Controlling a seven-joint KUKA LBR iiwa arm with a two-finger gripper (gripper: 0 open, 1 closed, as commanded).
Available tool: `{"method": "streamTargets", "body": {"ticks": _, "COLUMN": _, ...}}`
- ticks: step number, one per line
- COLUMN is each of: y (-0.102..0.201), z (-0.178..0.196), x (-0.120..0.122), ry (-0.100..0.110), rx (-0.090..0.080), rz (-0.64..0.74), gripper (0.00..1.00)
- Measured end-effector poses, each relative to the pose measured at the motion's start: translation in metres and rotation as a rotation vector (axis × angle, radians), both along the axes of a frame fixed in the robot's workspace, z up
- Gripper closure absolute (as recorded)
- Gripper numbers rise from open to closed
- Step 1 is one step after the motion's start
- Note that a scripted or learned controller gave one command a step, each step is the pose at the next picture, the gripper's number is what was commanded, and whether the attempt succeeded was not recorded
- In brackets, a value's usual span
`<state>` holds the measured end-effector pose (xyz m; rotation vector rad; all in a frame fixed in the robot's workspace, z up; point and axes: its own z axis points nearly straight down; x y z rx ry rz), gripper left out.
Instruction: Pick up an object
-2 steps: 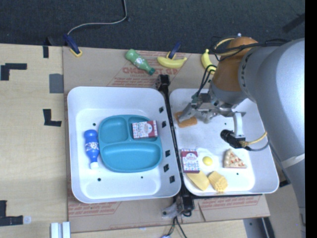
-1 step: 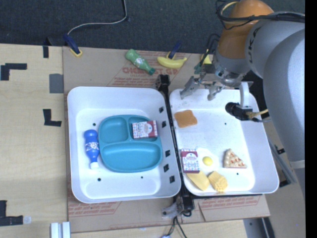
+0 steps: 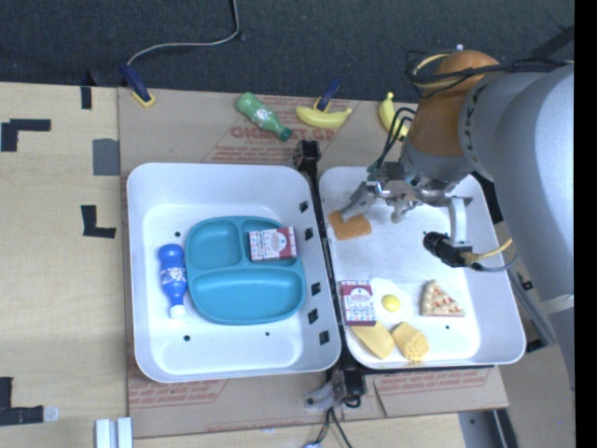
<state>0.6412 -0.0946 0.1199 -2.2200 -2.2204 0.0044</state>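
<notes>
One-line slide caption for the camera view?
Gripper poised at the toast slice in the right bin.

I see my grey arm (image 3: 522, 147) reaching in from three o'clock, its orange band (image 3: 448, 101) bent over at about one o'clock. The gripper (image 3: 359, 203) points down toward nine o'clock, its fingers spread apart.

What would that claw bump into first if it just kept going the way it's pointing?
Probably the toast slice. The claw points down and leftward in the right bin, and its tips sit right at the toast's upper edge. Depth is hard to judge, so it may hit the bin floor beside it.
</notes>
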Motion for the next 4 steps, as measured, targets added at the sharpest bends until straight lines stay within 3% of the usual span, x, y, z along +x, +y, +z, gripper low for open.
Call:
{"method": "streamTargets", "body": {"ticks": 1, "y": -0.001, "z": -0.034, "x": 0.007, "ry": -0.005, "rx": -0.001, "rz": 0.001, "gripper": 0.00}}
{"method": "streamTargets", "body": {"ticks": 2, "y": -0.003, "z": -0.012, "x": 0.027, "ry": -0.003, "rx": 0.000, "rz": 0.001, "gripper": 0.00}}
{"method": "streamTargets", "body": {"ticks": 3, "y": -0.006, "z": -0.034, "x": 0.001, "ry": -0.005, "rx": 0.000, "rz": 0.001, "gripper": 0.00}}
{"method": "streamTargets", "body": {"ticks": 4, "y": 0.000, "z": -0.008, "x": 0.023, "ry": -0.004, "rx": 0.001, "rz": 0.001, "gripper": 0.00}}
